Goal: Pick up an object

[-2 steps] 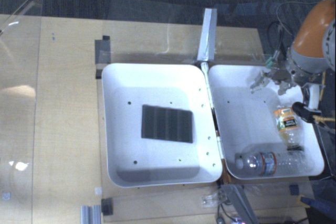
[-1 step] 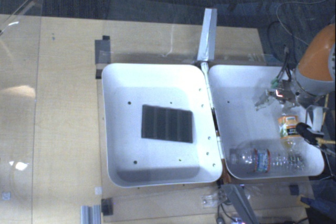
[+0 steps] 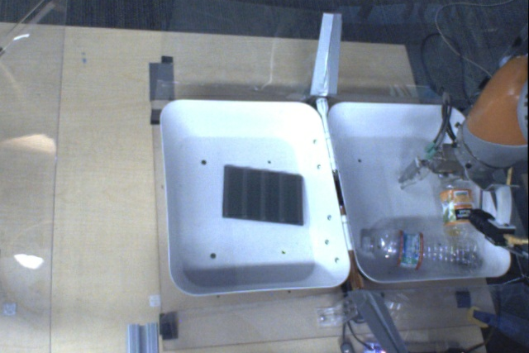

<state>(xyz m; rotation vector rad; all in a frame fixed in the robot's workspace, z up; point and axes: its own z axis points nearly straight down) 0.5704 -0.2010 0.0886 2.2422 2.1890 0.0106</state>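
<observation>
On the wooden tabletop (image 3: 83,202), we saw the left bin (image 3: 186,136) holding one dark ribbed mat (image 3: 263,195), lying flat near its middle. In the right bin (image 3: 372,136), a clear plastic bottle (image 3: 417,248) with a blue label lay on its side along the near wall. Just right of it stood a small orange-labelled bottle (image 3: 455,205). The hand (image 3: 442,161) hung above the right bin's far right part; we could not tell its grip.
</observation>
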